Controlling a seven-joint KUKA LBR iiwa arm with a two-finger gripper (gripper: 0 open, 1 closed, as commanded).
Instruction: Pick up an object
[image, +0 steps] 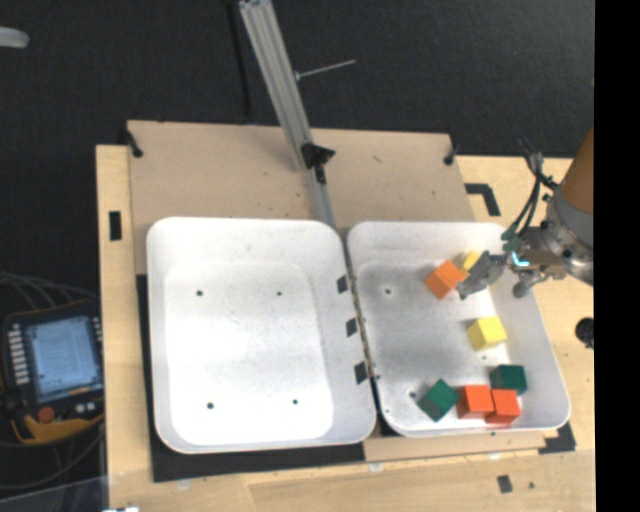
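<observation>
1. Over the right bin's (395, 250) far side, the gripper (492, 272) hangs with its jaws apart, one finger beside an orange block (444, 279) and nothing between them.
2. That block lies just left of the jaws, tilted, touching a small yellow piece (472, 260) behind it.
3. Nearer, a yellow cube (487, 333) sits alone; at the near edge, two green blocks (436, 399) and two orange cubes (478, 400) cluster.
4. All look like matte, hard-edged blocks; the bin is smooth white plastic.
</observation>
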